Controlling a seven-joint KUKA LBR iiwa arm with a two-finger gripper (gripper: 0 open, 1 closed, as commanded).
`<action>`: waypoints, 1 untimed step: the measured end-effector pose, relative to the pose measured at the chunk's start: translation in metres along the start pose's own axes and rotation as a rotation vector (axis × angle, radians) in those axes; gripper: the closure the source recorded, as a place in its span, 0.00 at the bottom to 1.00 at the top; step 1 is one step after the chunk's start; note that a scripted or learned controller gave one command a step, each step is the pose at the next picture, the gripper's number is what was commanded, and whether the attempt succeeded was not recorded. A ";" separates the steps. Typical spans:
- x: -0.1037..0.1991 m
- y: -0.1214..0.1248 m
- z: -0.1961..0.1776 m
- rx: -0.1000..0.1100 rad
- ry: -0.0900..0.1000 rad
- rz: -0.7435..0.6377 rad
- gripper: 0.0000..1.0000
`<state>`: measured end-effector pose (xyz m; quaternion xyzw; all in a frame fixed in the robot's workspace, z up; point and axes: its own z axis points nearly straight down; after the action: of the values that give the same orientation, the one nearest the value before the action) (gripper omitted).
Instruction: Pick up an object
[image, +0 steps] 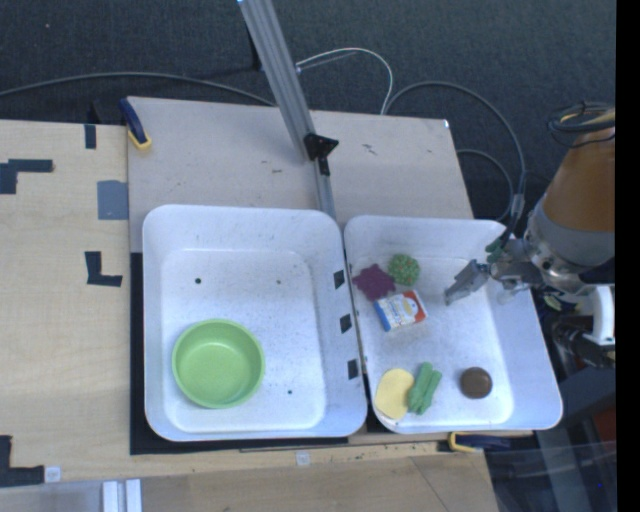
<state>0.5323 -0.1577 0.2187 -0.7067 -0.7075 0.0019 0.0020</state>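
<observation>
Hovering over right bin (520, 330): gripper (462, 285).

I see dark carpet (120, 45) beyond my pale counter (230, 165) — cables (420, 95) trailing, a metal pole (285, 80) slanting across.

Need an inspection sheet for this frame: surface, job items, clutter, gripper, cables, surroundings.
Surface: two white bins, left bin and right bin, on a bench.
Job items: in right bin, purple piece, green ball, carton, yellow piece, green piece, brown ball.
Clutter: green bowl in left bin.
Gripper: gripper over right bin, nothing held.
Cables: cables behind bench.
Surroundings: metal pole, dark floor.
</observation>
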 end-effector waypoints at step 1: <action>0.001 -0.001 0.044 0.001 0.000 0.000 0.00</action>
<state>0.5315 -0.1570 0.1751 -0.7067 -0.7075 0.0021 0.0024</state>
